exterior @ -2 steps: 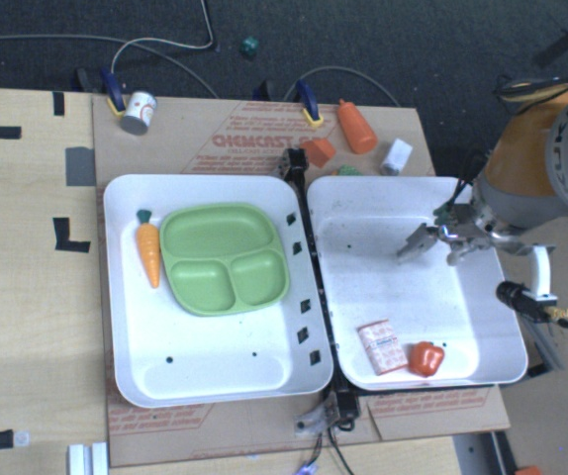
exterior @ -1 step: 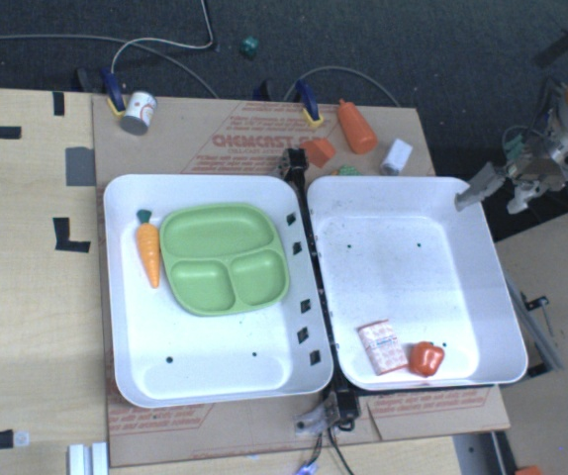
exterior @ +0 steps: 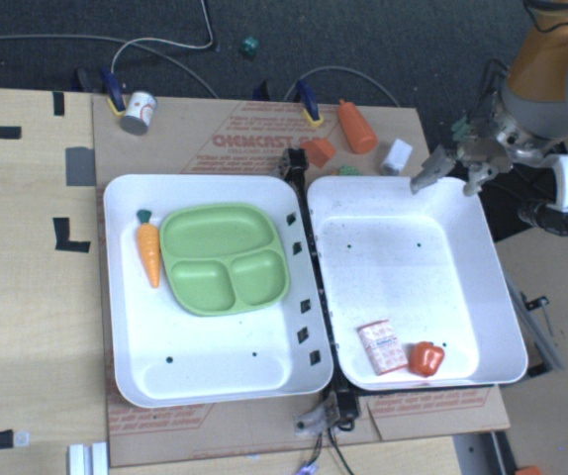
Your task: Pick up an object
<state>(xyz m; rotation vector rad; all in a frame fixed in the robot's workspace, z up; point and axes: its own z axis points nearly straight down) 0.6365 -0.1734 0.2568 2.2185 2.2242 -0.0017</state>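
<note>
Where bin rim ends, jaws spread.

A robotics lab: two white bins sit clamped on a cardboard sheet over a wooden bench, cables trailing across dark carpet behind.

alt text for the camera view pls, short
The arm's gripper, fingers spread and holding nothing, hovers over the far right corner of the right bin, which holds a small packet and a red toy near its front edge. The left bin holds a green divided plate and a toy carrot.
</note>
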